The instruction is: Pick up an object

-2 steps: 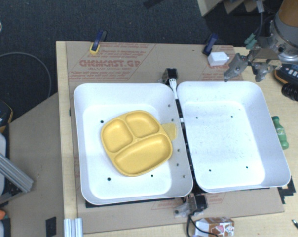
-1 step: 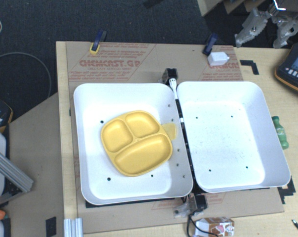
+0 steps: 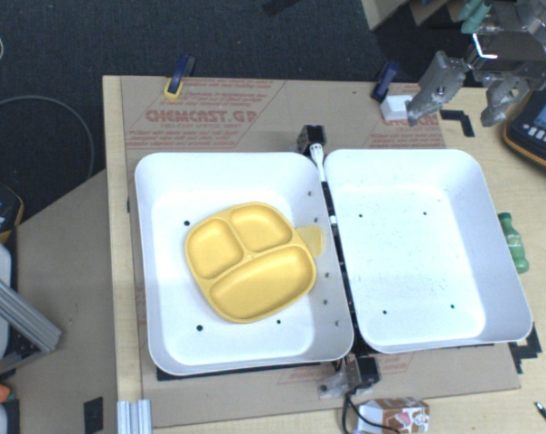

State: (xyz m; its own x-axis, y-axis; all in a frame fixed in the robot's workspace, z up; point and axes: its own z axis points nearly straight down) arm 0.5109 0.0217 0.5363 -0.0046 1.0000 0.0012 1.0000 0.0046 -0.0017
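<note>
A yellow divided plate [image 3: 249,260] with three compartments lies flat in the left bin [image 3: 164,197], slightly right of its middle. A small yellow piece [image 3: 311,239] pokes out from under the plate's right edge. My gripper [image 3: 456,108] hangs at the top right, beyond the far edge of the right bin [image 3: 409,251]. It is open, its two grey fingers [image 3: 430,87] spread wide with nothing between them. It is far from the plate.
Both bins rest on a cardboard sheet [image 3: 210,111]. Clamps sit at its far edge [image 3: 176,78] [image 3: 384,81], with a white block [image 3: 395,107] near the gripper. A green object [image 3: 513,242] lies outside the right bin's right rim.
</note>
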